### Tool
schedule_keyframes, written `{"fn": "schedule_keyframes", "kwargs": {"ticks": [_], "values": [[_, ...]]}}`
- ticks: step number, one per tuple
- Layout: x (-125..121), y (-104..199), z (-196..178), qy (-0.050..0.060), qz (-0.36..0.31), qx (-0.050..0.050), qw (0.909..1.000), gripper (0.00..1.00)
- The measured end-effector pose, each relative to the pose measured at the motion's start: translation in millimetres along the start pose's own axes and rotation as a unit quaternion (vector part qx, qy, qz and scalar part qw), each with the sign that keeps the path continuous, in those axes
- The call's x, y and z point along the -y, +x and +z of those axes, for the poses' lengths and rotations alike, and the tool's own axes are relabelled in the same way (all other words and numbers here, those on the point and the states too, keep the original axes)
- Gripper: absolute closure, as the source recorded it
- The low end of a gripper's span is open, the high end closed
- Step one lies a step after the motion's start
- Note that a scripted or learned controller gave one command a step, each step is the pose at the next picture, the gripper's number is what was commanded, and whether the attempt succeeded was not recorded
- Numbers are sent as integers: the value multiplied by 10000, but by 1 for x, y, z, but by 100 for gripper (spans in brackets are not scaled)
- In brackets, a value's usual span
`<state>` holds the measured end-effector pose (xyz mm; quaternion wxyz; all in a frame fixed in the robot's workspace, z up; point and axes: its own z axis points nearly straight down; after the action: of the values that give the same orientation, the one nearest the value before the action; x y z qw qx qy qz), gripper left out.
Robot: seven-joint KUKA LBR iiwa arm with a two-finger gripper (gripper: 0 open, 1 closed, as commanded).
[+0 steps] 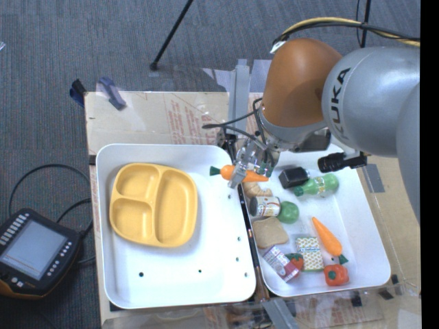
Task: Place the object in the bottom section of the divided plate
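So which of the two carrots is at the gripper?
The carrot at the divider between the bins, under the gripper. The other carrot lies apart in the right bin.

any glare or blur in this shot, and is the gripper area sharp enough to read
In the camera view, glare marks the arm's orange band; both bins are evenly lit, the yellow divided plate sharp. The gripper is slightly soft, an orange carrot beside its fingertips.
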<state>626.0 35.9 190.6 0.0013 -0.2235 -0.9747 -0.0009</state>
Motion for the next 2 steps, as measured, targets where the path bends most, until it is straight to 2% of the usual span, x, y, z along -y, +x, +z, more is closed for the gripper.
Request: {"fn": "schedule_keyframes", "kwargs": {"ticks": [1, 2], "values": [[-50, 48, 5, 14, -198, -8, 9998, 100], [-71, 34, 46, 19, 573, -8, 9984, 100]]}}
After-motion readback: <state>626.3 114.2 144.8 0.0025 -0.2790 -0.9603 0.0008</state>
